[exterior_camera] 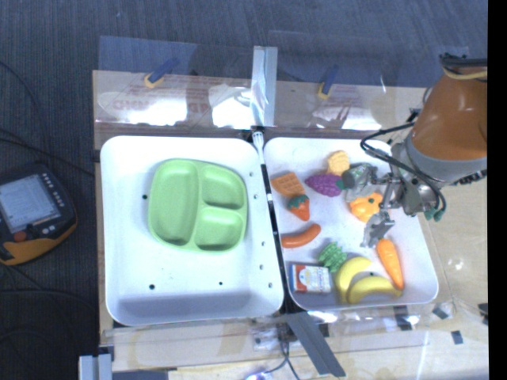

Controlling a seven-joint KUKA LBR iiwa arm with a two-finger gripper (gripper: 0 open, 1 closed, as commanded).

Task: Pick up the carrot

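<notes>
Hovering over the right bin (428, 287), the gripper (379, 226) hangs from the grey wrist with its tip just above the leafy end of the carrot (389, 263); nothing sits between its fingers, and whether they are spread or closed I cannot tell at this size. The carrot lies in the near right part of that bin, its green top towards the gripper and its orange point running nearer, towards the bin's near wall. To take it well, I judge the tool should shift a little nearer along the carrot so it closes across the thick orange body rather than the top, with the fingers set across the long axis. Crowding matters: the two bananas (360, 279) lie just left of the carrot, nearly touching it, so the left finger has little room to come down. An orange and yellow toy (364, 207) sits just left of the wrist, a purple piece (323, 184) and a corn cob (338, 162) farther off. A sausage (301, 235), a green vegetable (332, 255) and a small box (310, 278) lie to the left. The left bin (119, 236) holds a green tray (196, 204).
</notes>
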